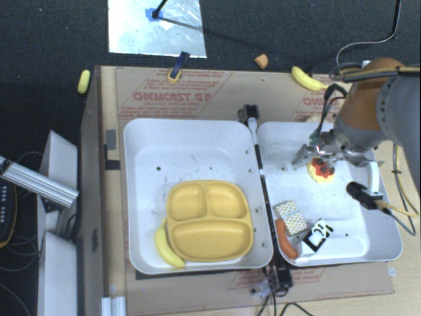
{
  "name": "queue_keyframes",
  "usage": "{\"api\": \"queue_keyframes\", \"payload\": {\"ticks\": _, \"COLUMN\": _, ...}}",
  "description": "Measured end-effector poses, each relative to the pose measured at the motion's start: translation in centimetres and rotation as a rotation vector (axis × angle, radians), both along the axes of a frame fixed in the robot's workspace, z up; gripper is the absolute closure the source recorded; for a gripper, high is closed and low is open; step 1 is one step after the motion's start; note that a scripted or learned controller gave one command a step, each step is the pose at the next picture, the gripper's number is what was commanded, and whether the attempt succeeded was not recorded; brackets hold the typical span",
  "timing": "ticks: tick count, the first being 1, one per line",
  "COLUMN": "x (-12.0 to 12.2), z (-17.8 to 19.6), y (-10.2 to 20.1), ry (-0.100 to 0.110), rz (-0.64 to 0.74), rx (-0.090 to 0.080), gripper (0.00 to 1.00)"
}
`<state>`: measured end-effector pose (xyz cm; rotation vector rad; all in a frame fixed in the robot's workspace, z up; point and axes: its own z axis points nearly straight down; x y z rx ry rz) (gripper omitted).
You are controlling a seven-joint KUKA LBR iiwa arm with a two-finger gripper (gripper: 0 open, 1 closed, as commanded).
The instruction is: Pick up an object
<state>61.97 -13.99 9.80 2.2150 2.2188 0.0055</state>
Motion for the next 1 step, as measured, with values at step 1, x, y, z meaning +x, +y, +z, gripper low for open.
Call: {"api": "queue_keyframes", "payload": {"ticks": 1, "x": -1.00, "z": -0.74, "y": -2.14, "ry": -0.009, "rz": 0.002, "rx": -0.002, "gripper": 0.00}}
